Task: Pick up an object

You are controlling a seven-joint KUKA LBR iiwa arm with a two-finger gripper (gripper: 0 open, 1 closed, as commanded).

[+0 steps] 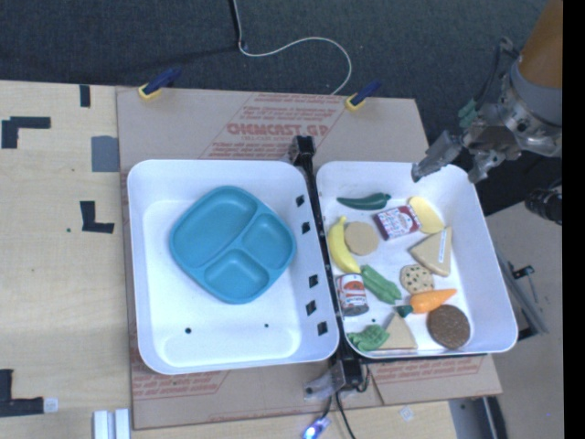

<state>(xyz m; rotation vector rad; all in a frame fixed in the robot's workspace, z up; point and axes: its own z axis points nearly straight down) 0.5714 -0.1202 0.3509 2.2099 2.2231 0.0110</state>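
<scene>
Two shallow white bins side by side on a cardboard sheet (pixel 274 126) clipped to the bench. Left bin (pixel 155 337): a blue divided plate (pixel 233 243), three compartments, slightly toward the far left of the bin floor. Right bin (pixel 489 282): crowded with toy food. Grey arm (pixel 539 71) with its orange band reaching in at the upper right, gripper (pixel 430 166) hanging over the far right corner of the right bin, above the rim. Fingers dark and slanted down-left; opening between them not readable, nothing seen between them.

Inside the right bin, from bigger to smaller:
- yellow banana (pixel 341 245) along the left wall, touching a round tan biscuit (pixel 361 238);
- brown round patty (pixel 449 326) at the near right corner;
- pale cheese wedge (pixel 433 251) near the right side, beside a yellow lemon-like piece (pixel 425 214);
- dark red packet (pixel 396 221) just left of that yellow piece;
- green chili pepper (pixel 365 200) by the far edge;
- orange carrot (pixel 429 301) between the patty and a chip cookie (pixel 415 277);
- small can (pixel 352 294) by the left wall, a green pickle (pixel 380 284) just beside it;
- leafy green bit (pixel 369 338) and a tan slice (pixel 398 335) at the near edge.
</scene>
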